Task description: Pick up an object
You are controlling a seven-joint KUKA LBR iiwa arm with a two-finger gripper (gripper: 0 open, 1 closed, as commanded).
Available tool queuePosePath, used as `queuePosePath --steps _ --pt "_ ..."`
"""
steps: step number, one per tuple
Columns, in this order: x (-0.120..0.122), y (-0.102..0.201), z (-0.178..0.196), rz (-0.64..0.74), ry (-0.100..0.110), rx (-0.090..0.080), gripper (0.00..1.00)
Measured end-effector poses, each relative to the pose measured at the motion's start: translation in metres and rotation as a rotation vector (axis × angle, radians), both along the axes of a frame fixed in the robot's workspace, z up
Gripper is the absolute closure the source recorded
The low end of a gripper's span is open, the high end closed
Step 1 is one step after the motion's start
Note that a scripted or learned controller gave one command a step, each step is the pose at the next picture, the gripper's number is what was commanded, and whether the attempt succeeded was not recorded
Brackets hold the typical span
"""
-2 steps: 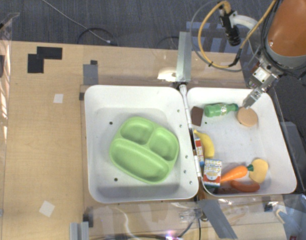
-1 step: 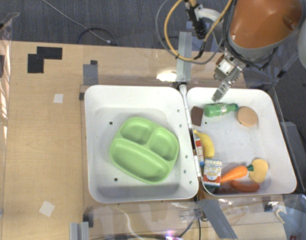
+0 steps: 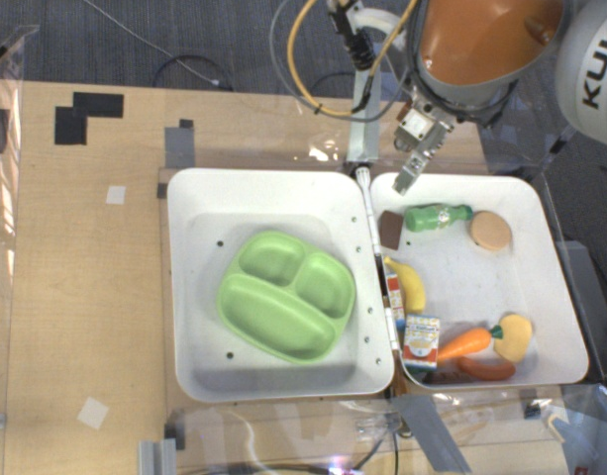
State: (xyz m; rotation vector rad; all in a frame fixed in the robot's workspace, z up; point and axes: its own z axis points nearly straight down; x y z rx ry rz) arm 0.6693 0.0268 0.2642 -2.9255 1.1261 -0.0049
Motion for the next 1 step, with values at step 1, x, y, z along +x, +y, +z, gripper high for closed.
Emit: queuePosePath --steps 1 --pt "0.0012 -0.0001 0.0126 -0.005 -0.005 0.004 1.00"
